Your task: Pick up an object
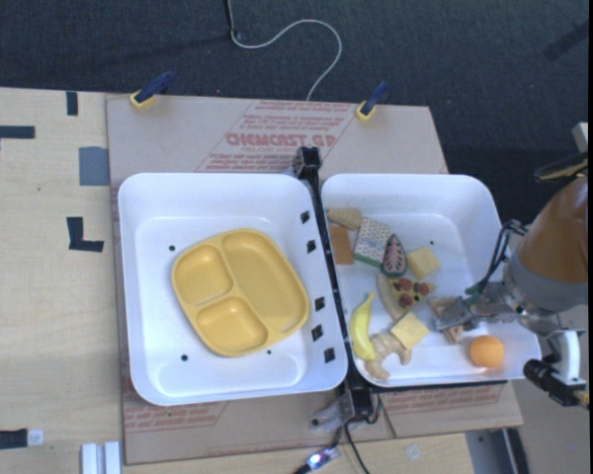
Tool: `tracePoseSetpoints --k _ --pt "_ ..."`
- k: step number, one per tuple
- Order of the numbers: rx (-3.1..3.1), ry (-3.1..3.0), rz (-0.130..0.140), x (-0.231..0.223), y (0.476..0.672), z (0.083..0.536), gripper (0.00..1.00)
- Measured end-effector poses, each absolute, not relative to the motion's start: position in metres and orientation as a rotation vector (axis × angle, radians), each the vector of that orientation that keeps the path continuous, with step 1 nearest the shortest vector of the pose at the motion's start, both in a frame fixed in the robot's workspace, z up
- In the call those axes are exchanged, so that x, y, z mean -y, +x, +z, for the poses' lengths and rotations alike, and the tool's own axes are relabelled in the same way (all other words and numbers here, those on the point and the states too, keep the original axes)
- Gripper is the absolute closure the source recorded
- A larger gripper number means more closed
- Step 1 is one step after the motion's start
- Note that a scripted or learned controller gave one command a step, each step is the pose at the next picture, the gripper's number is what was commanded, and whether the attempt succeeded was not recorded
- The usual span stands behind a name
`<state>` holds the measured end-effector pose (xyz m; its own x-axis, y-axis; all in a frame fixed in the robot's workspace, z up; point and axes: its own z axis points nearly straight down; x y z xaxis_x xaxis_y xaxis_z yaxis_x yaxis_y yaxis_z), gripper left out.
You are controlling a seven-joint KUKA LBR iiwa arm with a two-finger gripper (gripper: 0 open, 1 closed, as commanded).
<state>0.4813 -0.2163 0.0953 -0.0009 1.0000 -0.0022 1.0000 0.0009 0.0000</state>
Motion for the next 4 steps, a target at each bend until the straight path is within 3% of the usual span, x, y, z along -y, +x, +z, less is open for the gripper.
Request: tracePoseSetpoints --k 1,3,4 --pt "-2.220 2.218 0.002 0.222 0.488 0.153 1.00" --pt "-2.222 2.218 0.001 0.221 0.490 0.226 1.00" --pt "-2.228 2.218 -0.002 0.171 0.497 0.215 1.00"
